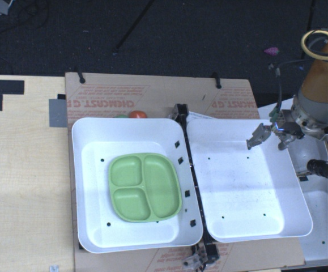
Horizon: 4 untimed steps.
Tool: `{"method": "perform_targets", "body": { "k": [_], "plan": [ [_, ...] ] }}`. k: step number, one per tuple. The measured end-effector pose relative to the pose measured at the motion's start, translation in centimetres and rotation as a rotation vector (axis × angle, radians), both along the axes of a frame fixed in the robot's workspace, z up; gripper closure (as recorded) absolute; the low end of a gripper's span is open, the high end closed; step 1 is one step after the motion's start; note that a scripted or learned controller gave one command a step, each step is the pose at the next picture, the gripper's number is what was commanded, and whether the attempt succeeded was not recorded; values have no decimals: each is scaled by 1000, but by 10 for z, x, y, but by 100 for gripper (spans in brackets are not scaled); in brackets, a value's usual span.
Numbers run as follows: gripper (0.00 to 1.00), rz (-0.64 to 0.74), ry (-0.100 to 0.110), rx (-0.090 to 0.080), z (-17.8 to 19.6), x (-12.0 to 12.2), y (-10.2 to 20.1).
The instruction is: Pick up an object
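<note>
- Your jaws (270, 136) are hovering over the right bin's (248, 231) upper right corner; I cannot tell their state.
- A green plate (144, 187) is lying in the left bin (90, 152).

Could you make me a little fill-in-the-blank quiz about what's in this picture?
1. The green plate lies in the ____ bin as the camera sees it.
2. That plate is split into ____ compartments.
3. The gripper hangs over the upper right part of the ____ bin.
4. Both bins are ____ in colour.

Missing words: left; three; right; white
</note>
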State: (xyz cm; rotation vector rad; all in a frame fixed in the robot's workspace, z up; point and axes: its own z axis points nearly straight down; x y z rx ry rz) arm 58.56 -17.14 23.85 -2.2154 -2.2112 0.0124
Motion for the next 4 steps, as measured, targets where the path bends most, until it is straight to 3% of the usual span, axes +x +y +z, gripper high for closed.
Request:
{"method": "perform_targets", "body": {
  "k": [1,4],
  "plan": [
    [0,2,-13,-3,7,2,0],
    [0,2,-8,-1,-154,19,3]
  ]
}}
